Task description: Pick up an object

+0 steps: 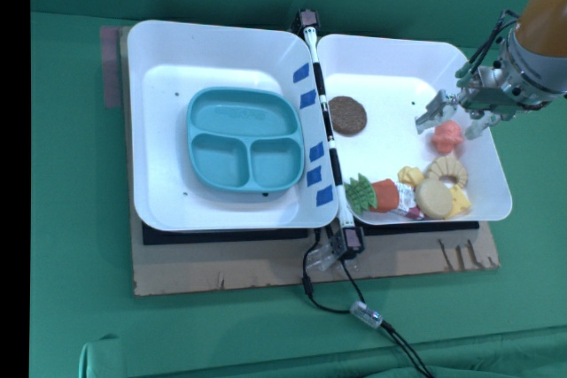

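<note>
Pink-orange lumpy toy food (pixel 447 136) lies on the floor of the right shallow white bin (pixel 390 57), near its right wall, just above a yellow ringed pineapple-slice toy (pixel 446 170). Directly over it hangs the grey two-finger gripper (pixel 455 119), fingers spread wide with one to the toy's upper left and one to its right, nothing between them. Farther left in that bin rests a round brown patty (pixel 347 115), while the left white bin (pixel 159 49) holds a teal three-compartment plastic plate (pixel 244 139).

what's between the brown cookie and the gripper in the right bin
Nothing: in the camera view, only bare white bin floor lies between the brown cookie and the gripper.
</note>
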Action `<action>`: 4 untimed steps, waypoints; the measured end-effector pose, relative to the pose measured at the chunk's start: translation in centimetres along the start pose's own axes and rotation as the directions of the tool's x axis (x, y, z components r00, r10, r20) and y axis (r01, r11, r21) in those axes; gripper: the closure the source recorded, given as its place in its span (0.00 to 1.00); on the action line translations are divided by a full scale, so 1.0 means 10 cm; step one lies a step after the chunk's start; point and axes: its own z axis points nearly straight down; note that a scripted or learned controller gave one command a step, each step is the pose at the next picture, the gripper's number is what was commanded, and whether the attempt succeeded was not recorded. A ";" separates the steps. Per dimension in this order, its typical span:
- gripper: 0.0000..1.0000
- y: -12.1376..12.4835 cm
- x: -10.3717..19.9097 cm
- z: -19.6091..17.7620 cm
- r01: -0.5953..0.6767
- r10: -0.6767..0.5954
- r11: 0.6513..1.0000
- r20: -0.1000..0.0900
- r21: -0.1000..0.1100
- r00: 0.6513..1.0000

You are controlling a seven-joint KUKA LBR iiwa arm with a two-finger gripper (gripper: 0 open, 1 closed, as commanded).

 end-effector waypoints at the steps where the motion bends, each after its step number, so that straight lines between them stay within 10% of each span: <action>1: 0.00 0.56 0.09 1.49 0.000 0.000 1.000 0.000 0.003 1.000; 3: 0.00 1.67 0.14 1.64 0.002 -0.001 1.000 0.003 -0.010 1.000; 4: 1.00 1.70 0.11 1.46 -0.003 0.003 1.000 0.007 -0.027 1.000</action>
